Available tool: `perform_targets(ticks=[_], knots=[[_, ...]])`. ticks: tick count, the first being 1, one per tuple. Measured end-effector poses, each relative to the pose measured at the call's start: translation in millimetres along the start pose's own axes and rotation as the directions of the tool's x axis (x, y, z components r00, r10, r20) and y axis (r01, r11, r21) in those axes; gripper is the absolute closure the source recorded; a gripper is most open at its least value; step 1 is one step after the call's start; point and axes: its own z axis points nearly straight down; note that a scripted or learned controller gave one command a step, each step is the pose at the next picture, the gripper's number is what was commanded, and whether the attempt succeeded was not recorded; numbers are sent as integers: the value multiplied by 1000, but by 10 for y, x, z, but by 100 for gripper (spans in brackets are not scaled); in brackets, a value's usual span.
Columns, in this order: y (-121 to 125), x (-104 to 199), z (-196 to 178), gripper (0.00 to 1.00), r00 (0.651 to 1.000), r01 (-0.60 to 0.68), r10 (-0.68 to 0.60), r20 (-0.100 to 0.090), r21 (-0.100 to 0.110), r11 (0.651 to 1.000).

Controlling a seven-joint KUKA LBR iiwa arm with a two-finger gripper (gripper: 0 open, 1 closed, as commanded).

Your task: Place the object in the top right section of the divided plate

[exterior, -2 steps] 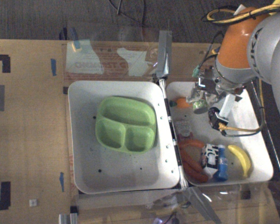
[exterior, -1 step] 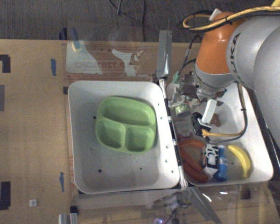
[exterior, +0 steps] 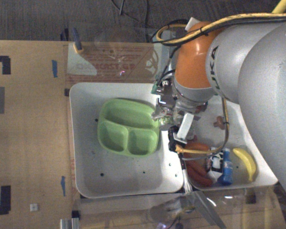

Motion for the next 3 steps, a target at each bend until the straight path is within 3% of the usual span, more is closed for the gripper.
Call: perform_targets(ticks=[1,2,3], knots=[[1,-2,-1,0,1000,0,0,0,0,1000],[-438,-288,54,0,998,-62,62,0,0,998],[-119,238,-1030,0,997,-78,78,0,-4,997]])
